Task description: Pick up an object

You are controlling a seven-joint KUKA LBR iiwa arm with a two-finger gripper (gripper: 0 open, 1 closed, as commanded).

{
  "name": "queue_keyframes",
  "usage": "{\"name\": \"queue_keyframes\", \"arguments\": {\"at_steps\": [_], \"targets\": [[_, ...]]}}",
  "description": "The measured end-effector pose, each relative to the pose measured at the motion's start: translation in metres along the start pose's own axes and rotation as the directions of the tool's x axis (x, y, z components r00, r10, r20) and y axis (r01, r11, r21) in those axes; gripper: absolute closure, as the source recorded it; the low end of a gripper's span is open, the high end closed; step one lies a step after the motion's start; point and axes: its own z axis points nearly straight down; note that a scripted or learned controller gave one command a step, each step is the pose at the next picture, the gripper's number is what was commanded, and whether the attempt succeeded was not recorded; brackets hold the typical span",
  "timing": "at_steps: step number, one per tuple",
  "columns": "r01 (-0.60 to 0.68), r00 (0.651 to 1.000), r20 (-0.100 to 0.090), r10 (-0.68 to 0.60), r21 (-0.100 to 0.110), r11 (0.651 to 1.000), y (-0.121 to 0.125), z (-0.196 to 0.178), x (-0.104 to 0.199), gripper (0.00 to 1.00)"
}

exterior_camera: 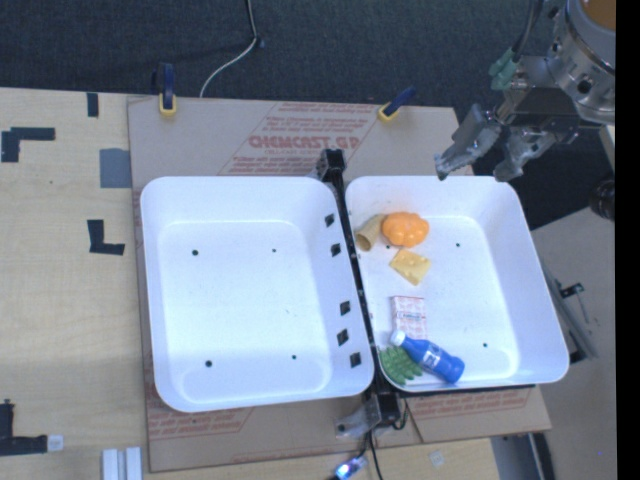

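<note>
My gripper (478,165) hangs open above the far rim of the right bin (520,298), with nothing between its fingers. In that bin lie an orange ball-like object (404,228), a tan roll (369,233) beside it, a yellow cheese-like wedge (410,265), a small white-and-red packet (408,316), a blue bottle with a white cap (432,359) and a green object (400,365) at the near left corner. All of these lie well to the left of and nearer than the gripper.
The left bin (240,298) adjoins the right one along a black clipped divider (345,268). Both bins rest on a cardboard sheet (290,138) held by two clamps at its far edge. A cable runs down behind the bench.
</note>
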Motion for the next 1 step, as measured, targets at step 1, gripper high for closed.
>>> {"name": "queue_keyframes", "arguments": {"at_steps": [1], "targets": [[0.007, 1.000, 0.001, -0.007, 0.008, 1.000, -0.0004, 0.0745, 0.1129, 1.00]]}}
